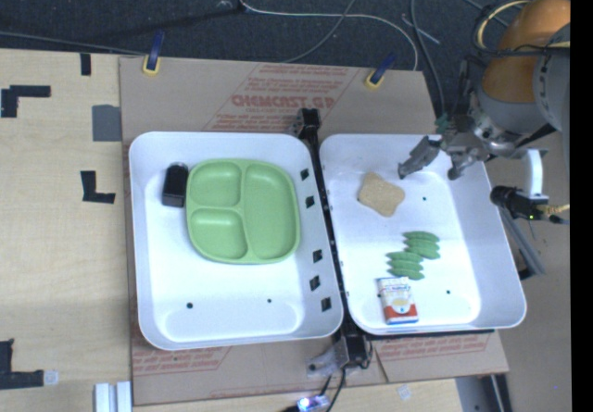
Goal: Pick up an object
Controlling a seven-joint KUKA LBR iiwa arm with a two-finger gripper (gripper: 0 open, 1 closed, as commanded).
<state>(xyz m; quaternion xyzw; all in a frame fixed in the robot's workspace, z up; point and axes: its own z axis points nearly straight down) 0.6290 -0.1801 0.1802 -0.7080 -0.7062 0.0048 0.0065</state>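
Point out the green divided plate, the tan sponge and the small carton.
Green divided plate (244,211): camera view, on the ridge between its compartments, left bin.
Tan sponge (381,193): camera view, middle of its top face, right bin.
Small carton (398,300): camera view, centre of its printed face, right bin.

Bright, even light across the desk (56,216) here, looks like it's coming from overhead, and the shadows are soft and short. Both white bins are running hot: the left bin (153,294) and the right bin (482,262) are nearly washed out, floors and rims blending together. Slight shine on the green tray (243,211). The picture is low-resolution and a touch soft overall, fine detail smeared, and the dark backdrop up top is grainy.
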